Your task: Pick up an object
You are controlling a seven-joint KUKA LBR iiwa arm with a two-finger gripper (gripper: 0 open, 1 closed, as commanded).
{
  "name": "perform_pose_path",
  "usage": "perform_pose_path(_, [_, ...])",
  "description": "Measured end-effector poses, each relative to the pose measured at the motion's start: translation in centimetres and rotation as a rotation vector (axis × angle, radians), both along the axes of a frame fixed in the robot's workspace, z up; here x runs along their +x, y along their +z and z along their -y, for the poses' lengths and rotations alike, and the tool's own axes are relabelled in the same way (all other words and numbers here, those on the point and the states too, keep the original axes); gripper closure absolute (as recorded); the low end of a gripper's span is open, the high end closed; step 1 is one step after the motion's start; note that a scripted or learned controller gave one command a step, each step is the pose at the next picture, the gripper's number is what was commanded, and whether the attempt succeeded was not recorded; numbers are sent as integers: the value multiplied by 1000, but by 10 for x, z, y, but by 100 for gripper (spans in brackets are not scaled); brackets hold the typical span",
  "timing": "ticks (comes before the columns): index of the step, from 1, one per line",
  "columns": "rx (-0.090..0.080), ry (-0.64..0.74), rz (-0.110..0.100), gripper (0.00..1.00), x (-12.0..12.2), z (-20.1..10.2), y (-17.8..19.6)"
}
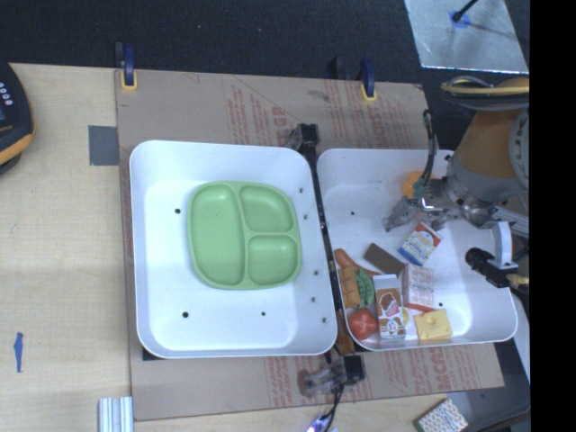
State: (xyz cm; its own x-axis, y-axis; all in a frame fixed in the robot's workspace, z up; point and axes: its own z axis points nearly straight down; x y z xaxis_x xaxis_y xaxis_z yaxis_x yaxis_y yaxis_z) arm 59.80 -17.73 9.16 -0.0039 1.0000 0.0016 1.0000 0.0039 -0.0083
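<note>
Over the right bin (pixel 360 165), gripper (pixel 416 207) hovers with jaws spread, holding nothing, just above a small carton (pixel 420 243). Approach step, I judge; next it needs to drop and pinch the carton.

Light wood-grain bench top (pixel 63 268) carries a brown cardboard sheet with red print (pixel 270 106), held at its far edge by two blue-and-yellow clamps (pixel 126 66). Two shallow white plastic bins sit side by side on the sheet, touching: left bin (pixel 153 331), right bin (pixel 360 165). Grey tape patch (pixel 103 145) on the wood left of the sheet. Black-and-orange device (pixel 11 115) at the bench's left edge.
</note>
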Motion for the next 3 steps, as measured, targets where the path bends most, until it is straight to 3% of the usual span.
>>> perform_pose_path(1, [-4,2,11,0,52,35,1])
perform_pose_path(2, [-2,2,8,0,59,34,1])
perform_pose_path(3, [-4,6,7,100,59,34,12])
